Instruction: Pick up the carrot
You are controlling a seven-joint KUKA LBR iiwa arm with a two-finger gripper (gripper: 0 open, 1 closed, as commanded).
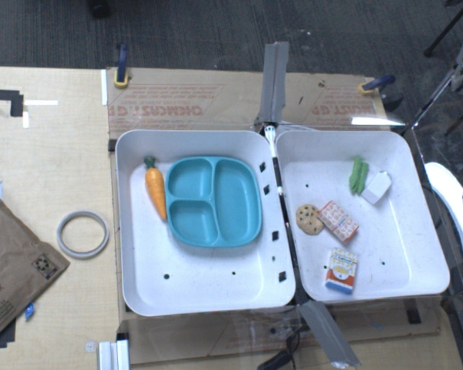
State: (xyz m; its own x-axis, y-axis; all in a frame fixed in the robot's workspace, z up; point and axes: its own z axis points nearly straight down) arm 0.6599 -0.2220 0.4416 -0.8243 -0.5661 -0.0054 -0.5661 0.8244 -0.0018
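Observation:
An orange carrot (156, 192) with a green top lies in the left bin (208, 284), near its left wall. Its tip points toward the front of the bin. It rests just left of a teal divided plate (215, 201), close to the plate's rim.
The right bin (386, 272) holds a green pea pod (358, 175), a white block (376, 186), a cookie (309, 219), a patterned pink box (338, 221) and a small carton (342, 271). A tape ring (82, 233) and a cardboard box (11, 264) lie on the bench to the left.

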